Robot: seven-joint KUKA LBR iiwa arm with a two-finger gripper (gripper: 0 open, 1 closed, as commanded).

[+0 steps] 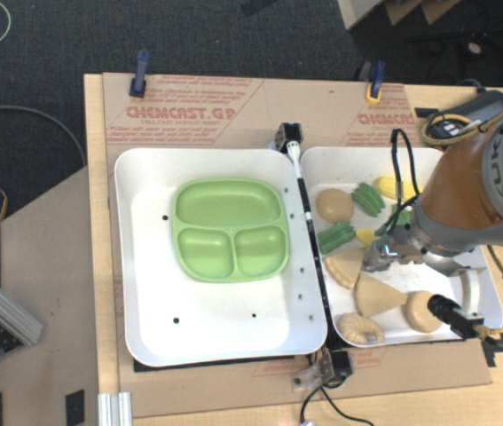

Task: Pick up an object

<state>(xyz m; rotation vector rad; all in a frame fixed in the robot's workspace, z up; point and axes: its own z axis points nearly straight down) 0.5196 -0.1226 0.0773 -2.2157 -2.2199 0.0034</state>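
Pick not done; nothing seen lifted. Your table (189,96) carries two bins. Left bin (145,238), well away from the fingers (382,254): green divided tray (231,229). Right bin (340,162), fingers low inside it among play food: tan wedge (377,296) just below them, green pod (336,236) beside. Can't tell whether they're apart or together

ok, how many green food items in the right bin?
2. One green piece sits near the bin's back, beside a yellow item. Another green piece lies near the divider, below the round tan item. The arm may hide more.
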